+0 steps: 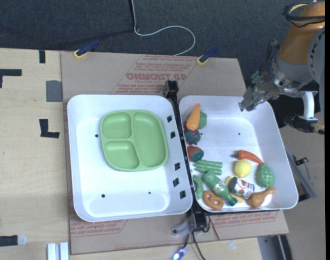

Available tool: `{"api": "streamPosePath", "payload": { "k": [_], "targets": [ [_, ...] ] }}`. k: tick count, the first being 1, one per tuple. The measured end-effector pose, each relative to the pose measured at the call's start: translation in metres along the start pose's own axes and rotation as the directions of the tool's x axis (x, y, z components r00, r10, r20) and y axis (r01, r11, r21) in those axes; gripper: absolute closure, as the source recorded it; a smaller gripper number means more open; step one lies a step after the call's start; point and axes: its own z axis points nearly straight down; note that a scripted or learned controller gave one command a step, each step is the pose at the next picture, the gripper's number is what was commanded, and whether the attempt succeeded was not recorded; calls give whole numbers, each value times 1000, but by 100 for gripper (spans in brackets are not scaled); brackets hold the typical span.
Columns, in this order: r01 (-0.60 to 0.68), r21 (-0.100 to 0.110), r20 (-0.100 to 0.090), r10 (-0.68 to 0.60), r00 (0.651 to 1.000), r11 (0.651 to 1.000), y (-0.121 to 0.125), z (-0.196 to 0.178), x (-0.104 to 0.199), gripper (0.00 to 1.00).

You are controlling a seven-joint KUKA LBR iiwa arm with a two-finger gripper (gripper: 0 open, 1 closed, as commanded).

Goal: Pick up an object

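We see the gripper (250, 103) over the right bin's (262, 124) far rim | grip state: cannot tell | toy carrot (193, 116) far left.

Two white bins (78, 145) rest on brown cardboard printed with red lettering (154, 75). The left bin carries a pale green divided plate (134, 140). Along the right bin's left edge lies an orange carrot (193, 116); toward its near right corner lie a yellow lemon (242, 168) and a red chilli (249, 156). The arm's band (303, 28) is orange.
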Motion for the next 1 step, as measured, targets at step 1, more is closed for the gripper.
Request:
{"api": "streamPosePath", "payload": {
  "k": [1],
  "targets": [
    [5,-20,2,-5,1000,1000,-6,-200,58,100]
  ]
}}
